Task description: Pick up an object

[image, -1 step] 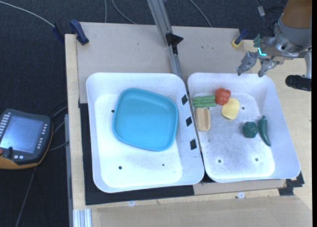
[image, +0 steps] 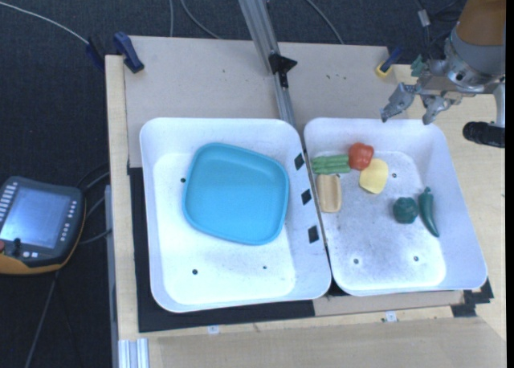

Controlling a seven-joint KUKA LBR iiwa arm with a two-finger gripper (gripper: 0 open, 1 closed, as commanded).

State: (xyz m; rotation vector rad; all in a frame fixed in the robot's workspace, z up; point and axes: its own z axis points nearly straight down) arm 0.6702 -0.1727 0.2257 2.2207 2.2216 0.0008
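Dark carpet surrounds the pale bench, with thin cables looping across it along the top of the frame. At the far left edge, on the floor, lies a handheld control pendant with a lit screen. A blue clamp grips the bench's upper left corner, and a slanted metal pole runs from the top centre down to the seam between the two bins.

Left of centre sits the left bin, white and shallow; a turquoise square plate lies flat in its middle.

Right of centre is the right bin, holding the toy food items — all in its upper half. Nearest the shared edge, a green bean-like piece lies across the top of a tan, bread-like piece. Next comes a red tomato-like piece, touching a yellow piece just below it. Further right, a dark green round piece sits just beside a dark green pepper that lies lengthwise near the right wall.

At the upper right, the gripper hangs over the back rim of the right bin, above and apart from the food. Its two fingers are spread wide and nothing is between them. Above it the wrist rises to an orange band at the frame's top right corner.
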